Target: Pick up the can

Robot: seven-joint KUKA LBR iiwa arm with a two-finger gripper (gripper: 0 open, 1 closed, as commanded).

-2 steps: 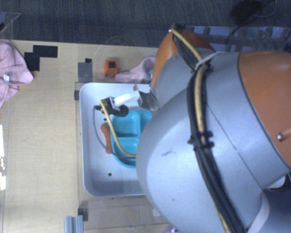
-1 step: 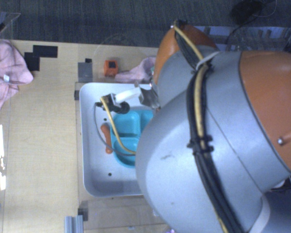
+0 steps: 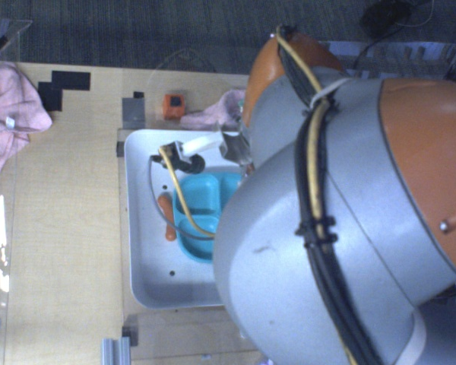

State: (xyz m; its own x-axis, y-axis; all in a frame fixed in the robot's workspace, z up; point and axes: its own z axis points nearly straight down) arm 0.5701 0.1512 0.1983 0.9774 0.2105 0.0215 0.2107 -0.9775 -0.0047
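Arm (image 3: 342,219) blocks bin (image 3: 140,280) — blue dish (image 3: 201,196), orange tool (image 3: 167,215) inside.

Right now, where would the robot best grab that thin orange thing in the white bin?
Probably across its middle, from straight above: the orange stick-like object lies flat and slim on the white bin floor, close beside the blue container.

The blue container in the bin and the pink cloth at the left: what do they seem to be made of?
The blue container looks like moulded plastic: even colour, smooth rounded walls, a soft sheen. The pink cloth looks like soft fabric: matte, crumpled in loose folds. The bin seems white plastic, smooth and faintly glossy, though the blur leaves this open.
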